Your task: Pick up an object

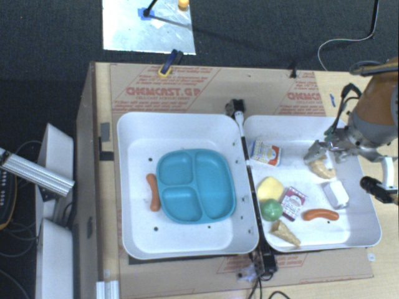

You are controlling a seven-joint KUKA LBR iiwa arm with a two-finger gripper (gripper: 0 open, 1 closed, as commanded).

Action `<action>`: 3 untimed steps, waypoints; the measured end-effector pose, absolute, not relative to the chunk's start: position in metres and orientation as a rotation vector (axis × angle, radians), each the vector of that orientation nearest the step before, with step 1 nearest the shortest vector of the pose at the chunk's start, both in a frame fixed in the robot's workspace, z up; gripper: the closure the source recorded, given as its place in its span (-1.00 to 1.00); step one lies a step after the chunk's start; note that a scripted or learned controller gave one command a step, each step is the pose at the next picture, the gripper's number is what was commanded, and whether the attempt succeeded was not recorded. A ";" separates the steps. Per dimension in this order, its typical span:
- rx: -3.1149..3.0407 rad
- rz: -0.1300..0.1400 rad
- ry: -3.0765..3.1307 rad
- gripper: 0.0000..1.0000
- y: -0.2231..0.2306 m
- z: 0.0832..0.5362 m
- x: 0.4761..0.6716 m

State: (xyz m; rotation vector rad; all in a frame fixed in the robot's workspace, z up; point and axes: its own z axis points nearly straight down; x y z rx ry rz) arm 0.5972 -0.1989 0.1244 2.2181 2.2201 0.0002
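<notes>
The right bin [358, 235] holds several small items. A white carton [265, 152] lies at its far left. A yellow fruit [269, 188] sits above a green ball [271, 210], with a maroon packet [292, 203] beside them. Further right lie an orange sausage [320, 215], a white block [336, 194] and a tan wedge [285, 231]. A beige chunk [322, 169] lies near the far right. My gripper [322, 151] hangs just over that chunk, at its far side. Whether it touches the chunk is unclear.
The left bin [134, 136] carries a blue divided plate [194, 185] and a second sausage [153, 192] to its left. A black divider [244, 161] runs between the bins. The grey arm with its orange band [377, 104] crosses the right bin's far right corner.
</notes>
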 end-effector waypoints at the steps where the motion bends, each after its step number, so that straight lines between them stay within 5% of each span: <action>1: 2.219 0.000 2.221 -1.00 -0.207 0.084 0.604; 2: 2.213 0.003 2.222 1.00 -0.207 0.096 0.605; 3: 2.214 0.005 2.224 1.00 -0.160 0.160 0.598</action>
